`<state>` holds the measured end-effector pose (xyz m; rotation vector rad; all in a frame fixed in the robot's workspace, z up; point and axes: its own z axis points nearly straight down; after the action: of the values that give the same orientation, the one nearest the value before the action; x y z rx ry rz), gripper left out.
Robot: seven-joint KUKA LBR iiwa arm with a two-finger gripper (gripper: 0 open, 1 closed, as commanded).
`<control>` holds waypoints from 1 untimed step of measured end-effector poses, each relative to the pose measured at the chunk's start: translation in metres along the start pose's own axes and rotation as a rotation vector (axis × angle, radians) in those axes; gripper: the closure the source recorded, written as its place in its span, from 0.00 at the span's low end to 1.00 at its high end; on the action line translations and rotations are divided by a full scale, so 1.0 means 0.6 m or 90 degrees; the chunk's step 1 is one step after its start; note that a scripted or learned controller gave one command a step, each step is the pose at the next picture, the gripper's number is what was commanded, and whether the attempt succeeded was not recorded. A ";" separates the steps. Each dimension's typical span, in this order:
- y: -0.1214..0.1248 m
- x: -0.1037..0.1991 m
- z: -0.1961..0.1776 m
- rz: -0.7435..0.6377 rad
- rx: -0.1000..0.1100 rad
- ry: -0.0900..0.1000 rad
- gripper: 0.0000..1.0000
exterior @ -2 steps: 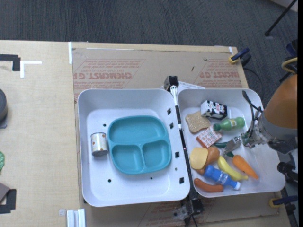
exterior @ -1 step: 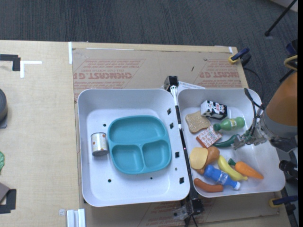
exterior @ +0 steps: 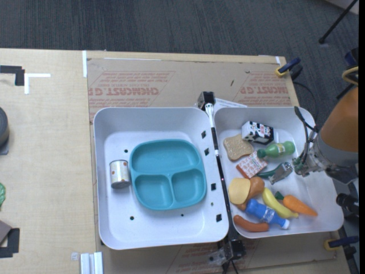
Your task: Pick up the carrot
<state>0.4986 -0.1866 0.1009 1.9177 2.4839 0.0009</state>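
Left bin: a small metal can lies just beside a teal divided tray; neither belongs to the task
Right bin: crowded with toy food; bread slice, green bottle, banana, blue bottle, sausage
Carrot: lying flat near the bin's front right corner, just right of the banana; not lifted; nothing grips it
End effector: low in the right bin, above and left of the carrot, apart from it; whether it is apart or together I cannot tell
Progress: by my reading the arm is at the right bin, but the grasp is not yet made; closing on the carrot and lifting it are left
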 end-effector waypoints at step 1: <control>-0.024 0.035 0.014 -0.261 0.000 0.000 0.00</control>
<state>0.4796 -0.1700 0.0923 1.3729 2.8219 0.0014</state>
